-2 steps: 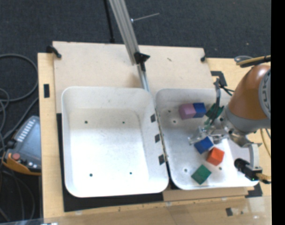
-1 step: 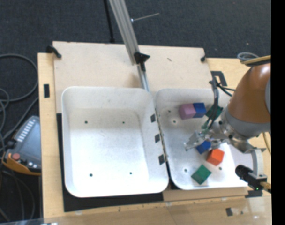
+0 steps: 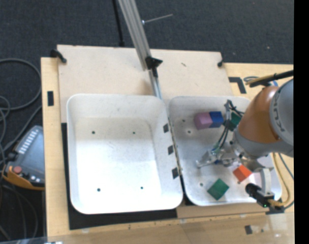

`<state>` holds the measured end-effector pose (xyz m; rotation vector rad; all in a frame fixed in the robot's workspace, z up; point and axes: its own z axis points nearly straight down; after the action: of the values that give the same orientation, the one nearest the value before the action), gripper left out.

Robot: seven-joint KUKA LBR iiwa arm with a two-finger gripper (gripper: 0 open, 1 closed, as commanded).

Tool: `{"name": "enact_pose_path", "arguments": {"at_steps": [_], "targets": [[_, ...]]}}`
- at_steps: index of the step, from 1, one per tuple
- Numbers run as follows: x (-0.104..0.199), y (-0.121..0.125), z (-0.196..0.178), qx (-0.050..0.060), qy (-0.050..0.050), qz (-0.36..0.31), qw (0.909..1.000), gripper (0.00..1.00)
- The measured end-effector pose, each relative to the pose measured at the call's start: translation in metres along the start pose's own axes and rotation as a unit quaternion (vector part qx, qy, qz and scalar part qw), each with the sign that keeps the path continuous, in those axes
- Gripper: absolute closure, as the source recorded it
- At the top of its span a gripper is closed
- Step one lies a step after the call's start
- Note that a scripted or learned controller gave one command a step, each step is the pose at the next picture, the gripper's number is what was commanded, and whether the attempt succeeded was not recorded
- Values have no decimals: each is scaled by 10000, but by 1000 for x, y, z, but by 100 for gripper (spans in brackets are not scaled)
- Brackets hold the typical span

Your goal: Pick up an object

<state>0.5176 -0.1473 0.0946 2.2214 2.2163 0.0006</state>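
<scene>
1. We see two shallow white bins side by side on the bench: left bin [image 3: 78, 136], right bin [image 3: 177, 116].
2. Left bin shows just its bare floor w/ a few dark dots.
3. Right bin holds several small objs: a purple block [image 3: 202, 120] near the far wall, w/ a blue block [image 3: 216, 119] touching its right side.
4. Also in the right bin: a green block [image 3: 218, 188] near the front wall, tilted, and an orange block [image 3: 241, 174] to its upper right.
5. A small teal piece [image 3: 235, 119] sits right of the blue block, partly hidden by the arm.
6. The arm [image 3: 264, 121] reaches in from the right; its orange band covers the bin's right part.
7. The gripper [image 3: 215, 158] is low over the right bin's middle, metal parts spread leftward.
8. We can't tell its finger state; nothing visibly sits in it.
9. Rel. to gripper: green block just in front, orange block just beside to the right, purple & blue blocks farther back.
</scene>
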Motion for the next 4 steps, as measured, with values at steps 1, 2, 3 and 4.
{"name": "enact_pose_path", "arguments": {"at_steps": [1, 2, 3, 4], "targets": [[4, 70, -3, -22, 0, -38, 10000, 0], [2, 67, -13, -1, -7, -61, 10000, 100], [75, 105, -107, -38, 16, -56, 10000, 100], [137, 104, -102, 18, 22, -50, 10000, 100]]}}
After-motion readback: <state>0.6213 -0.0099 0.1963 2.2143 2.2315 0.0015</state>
